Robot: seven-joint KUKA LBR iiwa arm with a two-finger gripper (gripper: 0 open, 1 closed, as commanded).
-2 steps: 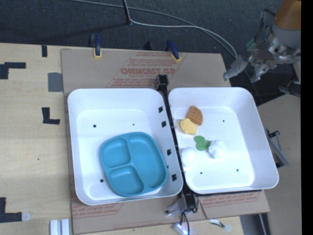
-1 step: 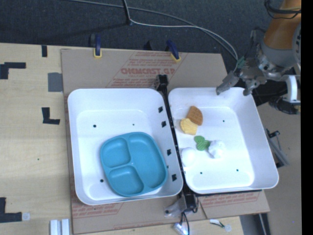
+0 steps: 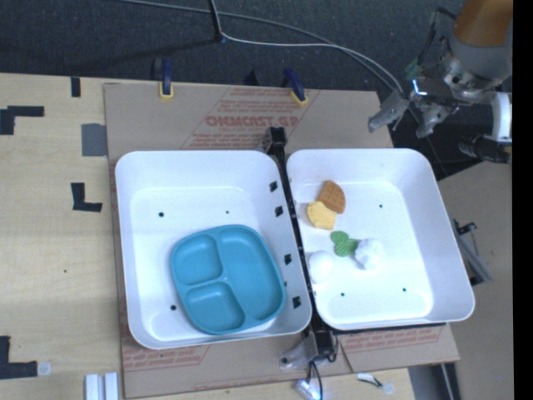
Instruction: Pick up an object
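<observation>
Here, in the camera view, the hand [image 3: 408, 111] is seen above the bench, beyond the far right corner of the right bin [image 3: 416, 169], hung from the grey wrist with its orange band. Two dark fingers are spread apart, one slanting out to the left and one pointing down toward the bin's rim, and nothing is held between them. The things to be picked lie well apart from the hand, down and to the left of it, gathered in the left half of the right bin near the divider. A brown waffle-like piece [image 3: 332, 195] with a ridged face is touched at its lower left by a yellow, rounded, matte piece [image 3: 321, 215]. Just below, a small green knobbly thing [image 3: 341, 242] is set against a white lumpy one [image 3: 369, 252], and a white ball-like piece [image 3: 320, 262] lies near the divider; the white ones are hard to make out against the bin. No marked long axis is shown by any of them. In the left bin [image 3: 141, 182] a teal plastic tray [image 3: 226, 277] with three compartments is laid, smooth and shallow. The brown piece is judged nearest to the hand.
</observation>
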